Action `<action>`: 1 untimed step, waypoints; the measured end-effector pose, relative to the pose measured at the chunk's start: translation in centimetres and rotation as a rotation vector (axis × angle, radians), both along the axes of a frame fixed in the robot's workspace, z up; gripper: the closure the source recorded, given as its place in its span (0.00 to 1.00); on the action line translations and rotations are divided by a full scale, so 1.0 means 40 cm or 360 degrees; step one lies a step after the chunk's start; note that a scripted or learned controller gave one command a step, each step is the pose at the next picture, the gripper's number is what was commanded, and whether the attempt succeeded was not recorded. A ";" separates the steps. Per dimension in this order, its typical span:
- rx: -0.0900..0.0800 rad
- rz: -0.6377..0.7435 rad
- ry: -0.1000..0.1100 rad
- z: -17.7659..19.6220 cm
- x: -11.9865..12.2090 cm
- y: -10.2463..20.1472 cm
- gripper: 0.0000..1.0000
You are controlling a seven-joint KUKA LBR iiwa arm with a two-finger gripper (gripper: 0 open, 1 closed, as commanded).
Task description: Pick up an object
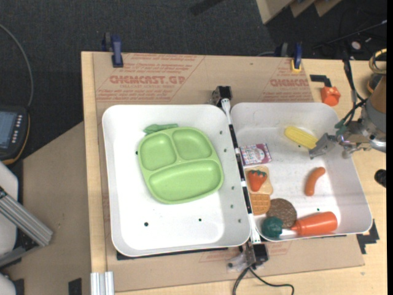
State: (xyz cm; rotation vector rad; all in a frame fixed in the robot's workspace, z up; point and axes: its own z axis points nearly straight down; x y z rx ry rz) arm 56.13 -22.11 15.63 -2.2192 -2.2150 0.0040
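The right bin (pixel 359 192) holds several toy foods. A yellow corn cob (pixel 300 136) lies near its back, a red sausage (pixel 314 180) in the middle and an orange carrot (pixel 315 224) along the front wall. My gripper (pixel 334 149) hangs open over the bin's right side, just right of the corn and above the sausage, with nothing between its fingers. Along the bin's left wall sit a small purple and white box (pixel 254 154), a strawberry (pixel 258 179), a waffle (pixel 260 202), a brown patty (pixel 282 211) and a green piece (pixel 272 227).
The left bin (pixel 123 214) carries a green divided plate (pixel 179 165). A black divider rail (pixel 236 158) runs between the two bins. An orange clamp piece (pixel 330 94) sits on the bench behind the right bin.
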 end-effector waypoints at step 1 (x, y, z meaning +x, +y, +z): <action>0.0001 0.0003 0.0001 -0.190 -0.056 0.032 0.00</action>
